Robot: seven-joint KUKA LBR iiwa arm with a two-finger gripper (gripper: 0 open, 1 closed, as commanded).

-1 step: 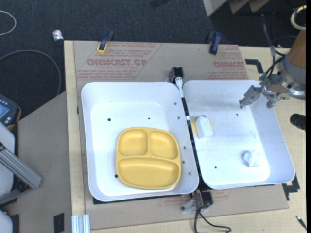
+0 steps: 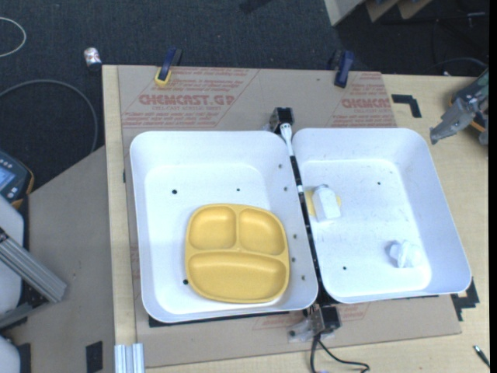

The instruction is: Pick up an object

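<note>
Camera view, looking down at a slant. Two shallow white bins sit side by side on a brown bench board (image 2: 233,99). The left bin (image 2: 155,162) holds a yellow divided plate (image 2: 236,252) with three compartments, lying flat toward the 5 o'clock part of that bin's floor, near the front wall.

The right bin (image 2: 419,177) holds two small items, well apart from each other. A small white-and-yellow object (image 2: 323,203) lies at about 9 o'clock on the floor, just beside the wall shared with the left bin. A small pale crumpled object (image 2: 401,253) lies at about 4 o'clock, near the front right corner.

The gripper (image 2: 464,115) is at the frame's 2 o'clock edge, over the bench board beyond the right bin's far right corner, apart from both bins. Claw state: cannot tell, since the tip is small and partly cut by the frame. Nothing is seen between its tips.

Two blue clamps (image 2: 342,67) pin the board's far edge.
</note>
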